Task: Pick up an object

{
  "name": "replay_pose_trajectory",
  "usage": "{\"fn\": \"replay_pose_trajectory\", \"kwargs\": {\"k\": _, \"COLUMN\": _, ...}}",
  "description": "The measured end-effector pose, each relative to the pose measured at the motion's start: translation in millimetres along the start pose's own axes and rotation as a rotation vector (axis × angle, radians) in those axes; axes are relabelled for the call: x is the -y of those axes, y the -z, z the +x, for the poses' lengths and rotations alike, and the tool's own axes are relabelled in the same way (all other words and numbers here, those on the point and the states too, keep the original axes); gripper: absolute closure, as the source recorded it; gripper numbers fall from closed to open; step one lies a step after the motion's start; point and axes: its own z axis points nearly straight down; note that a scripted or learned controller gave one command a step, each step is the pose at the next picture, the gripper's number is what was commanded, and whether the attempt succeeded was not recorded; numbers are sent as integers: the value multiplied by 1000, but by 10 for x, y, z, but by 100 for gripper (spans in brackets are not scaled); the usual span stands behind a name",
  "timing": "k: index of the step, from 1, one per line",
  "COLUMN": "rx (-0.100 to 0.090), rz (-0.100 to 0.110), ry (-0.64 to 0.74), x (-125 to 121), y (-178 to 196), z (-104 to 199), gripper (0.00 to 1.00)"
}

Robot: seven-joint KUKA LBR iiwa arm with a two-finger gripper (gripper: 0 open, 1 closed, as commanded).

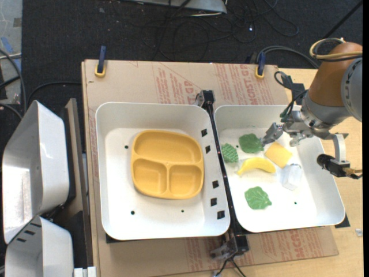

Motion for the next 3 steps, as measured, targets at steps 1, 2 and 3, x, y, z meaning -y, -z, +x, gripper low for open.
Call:
{"fn": "replay_pose_trajectory", "kwargs": {"k": 1, "rx": 2, "rz": -8, "ry": 1, "x": -22, "y": 144, "z": -5, "gripper": 100}}
{"fn": "replay_pose_trajectory", "kwargs": {"k": 2, "rx": 3, "rz": -13, "ry": 5, "x": -95, "y": 761, "z": 45, "gripper": 100}}
{"fn": "replay_pose_trajectory", "kwargs": {"k": 3, "rx": 4, "rz": -14, "ry": 5, "x": -129, "y": 1411, "z": 43, "gripper": 100}}
